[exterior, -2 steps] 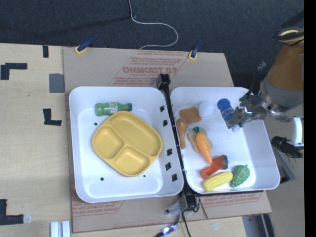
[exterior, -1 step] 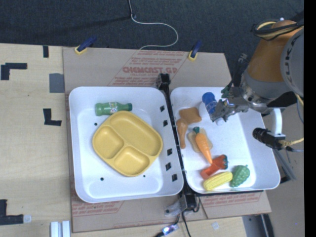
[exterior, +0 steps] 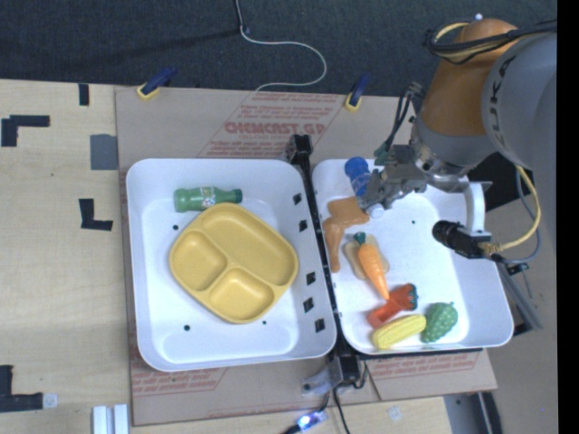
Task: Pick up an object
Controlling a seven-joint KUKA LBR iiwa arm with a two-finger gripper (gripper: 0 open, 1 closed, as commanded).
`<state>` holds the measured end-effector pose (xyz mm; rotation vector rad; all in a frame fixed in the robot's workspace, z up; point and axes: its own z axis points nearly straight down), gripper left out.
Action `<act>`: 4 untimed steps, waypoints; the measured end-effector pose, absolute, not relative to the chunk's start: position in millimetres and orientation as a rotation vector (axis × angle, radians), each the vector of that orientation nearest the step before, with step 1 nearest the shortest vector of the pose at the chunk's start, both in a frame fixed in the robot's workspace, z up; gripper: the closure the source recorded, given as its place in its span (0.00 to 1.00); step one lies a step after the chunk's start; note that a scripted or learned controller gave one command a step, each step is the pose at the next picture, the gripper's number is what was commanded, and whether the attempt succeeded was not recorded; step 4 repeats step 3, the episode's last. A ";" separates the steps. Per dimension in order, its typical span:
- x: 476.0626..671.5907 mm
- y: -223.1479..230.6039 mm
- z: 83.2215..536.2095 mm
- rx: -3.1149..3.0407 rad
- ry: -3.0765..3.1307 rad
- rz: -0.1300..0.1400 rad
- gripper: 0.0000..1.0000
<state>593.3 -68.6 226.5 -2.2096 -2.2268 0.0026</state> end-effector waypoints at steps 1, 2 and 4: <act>584.7 -76.5 210.1 -2.217 -2.219 0.010 1.00; 593.6 -82.7 220.9 -2.216 -2.222 0.005 1.00; 590.6 -74.1 229.3 -2.215 -2.222 0.005 1.00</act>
